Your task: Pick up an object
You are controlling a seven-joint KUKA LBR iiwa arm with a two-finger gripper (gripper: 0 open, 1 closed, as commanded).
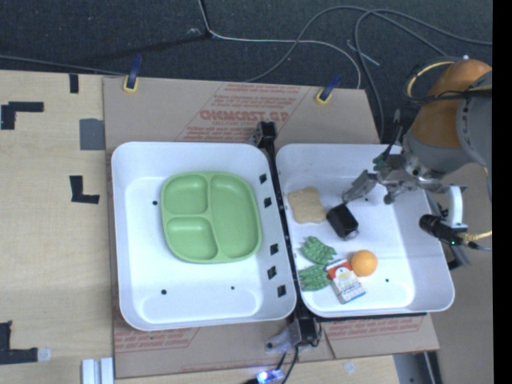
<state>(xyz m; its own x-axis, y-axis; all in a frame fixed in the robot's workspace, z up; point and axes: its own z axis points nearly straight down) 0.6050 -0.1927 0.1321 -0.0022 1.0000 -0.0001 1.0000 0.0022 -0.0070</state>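
Black block: small, dark, matte black boxy object (342, 221), middle of the right white bin (416, 294), long axis slanting from upper left to lower right.
Neighbours: tan bread-like slice (306, 205) just beside it; smooth orange ball (364, 262), red-and-white carton (346, 283), leafy green pieces (317, 251) nearer the front edge.
Gripper: two-finger gripper (376, 189) spread wide, nothing between its fingers, above the bin's rear half.
Left bin: green divided plastic plate (211, 217).

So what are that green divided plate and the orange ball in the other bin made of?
The green plate looks like moulded plastic: one even pale green, a smooth matte surface and softly rounded compartment ridges. The orange ball is probably a plastic toy fruit, given its uniform colour and smooth, slightly glossy skin, though from this view a real fruit cannot be ruled out.
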